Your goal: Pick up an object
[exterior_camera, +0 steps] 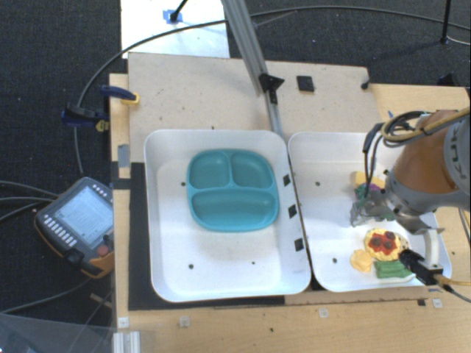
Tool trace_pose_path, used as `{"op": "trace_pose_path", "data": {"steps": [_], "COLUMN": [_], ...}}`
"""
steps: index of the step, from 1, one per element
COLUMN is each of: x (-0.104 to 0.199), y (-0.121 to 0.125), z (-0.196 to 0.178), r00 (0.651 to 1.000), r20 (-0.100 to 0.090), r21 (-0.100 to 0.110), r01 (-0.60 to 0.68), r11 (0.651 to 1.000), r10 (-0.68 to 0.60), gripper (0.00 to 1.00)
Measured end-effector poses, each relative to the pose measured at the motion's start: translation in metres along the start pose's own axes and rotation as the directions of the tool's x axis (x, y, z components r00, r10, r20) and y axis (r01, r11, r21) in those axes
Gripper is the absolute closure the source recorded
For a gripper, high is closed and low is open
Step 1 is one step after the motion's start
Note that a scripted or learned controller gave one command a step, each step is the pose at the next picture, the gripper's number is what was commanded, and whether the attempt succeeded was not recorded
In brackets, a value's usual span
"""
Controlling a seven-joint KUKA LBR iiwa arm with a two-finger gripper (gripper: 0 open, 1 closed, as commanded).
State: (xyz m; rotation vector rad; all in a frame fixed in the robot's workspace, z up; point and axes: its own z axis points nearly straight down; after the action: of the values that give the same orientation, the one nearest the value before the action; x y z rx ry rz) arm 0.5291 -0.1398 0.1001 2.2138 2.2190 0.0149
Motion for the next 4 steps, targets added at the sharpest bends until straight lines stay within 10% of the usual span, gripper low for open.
{"op": "trace_pose_path", "data": {"steps": [3, 4], "x": [-0.001, 0.042], "y": [-0.008, 0.015], "z": [-0.142, -0.134], "r00": [1.0, 1.0], "r20": [0.003, 0.002], "r21": [0.006, 0.008], "r01": [0.003, 0.005], "r11": [1.0, 1.0], "r10": [-0.003, -0.005], "gripper": [1.0, 1.0]}}
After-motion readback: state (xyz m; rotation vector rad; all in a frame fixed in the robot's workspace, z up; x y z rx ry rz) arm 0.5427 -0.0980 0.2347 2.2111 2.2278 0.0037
